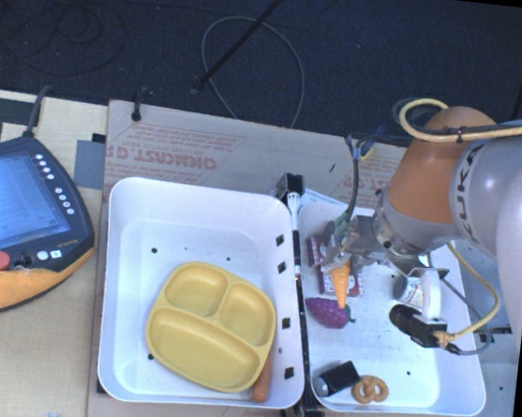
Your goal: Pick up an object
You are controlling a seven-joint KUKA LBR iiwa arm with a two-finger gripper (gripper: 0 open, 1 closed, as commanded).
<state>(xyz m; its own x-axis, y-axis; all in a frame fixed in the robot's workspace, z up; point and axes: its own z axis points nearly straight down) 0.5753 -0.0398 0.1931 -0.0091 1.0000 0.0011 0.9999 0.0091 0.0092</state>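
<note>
Hand (341, 260) over right bin (465, 393), grip unclear, carrot (339, 282) below, purple toy (328, 312), pretzel (370, 390) nearby.

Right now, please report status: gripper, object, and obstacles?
Gripper low in right bin, over carrot. Grasp unconfirmed. Purple toy and red packet crowd carrot.

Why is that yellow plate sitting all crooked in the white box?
The yellow plate lies turned at a slant in the left bin, not lined up with its walls. An orange stick-like thing, maybe a toy sausage, pokes out from under its lower right edge, so the plate may be resting partly on it. Nothing looks spilled or broken.
</note>
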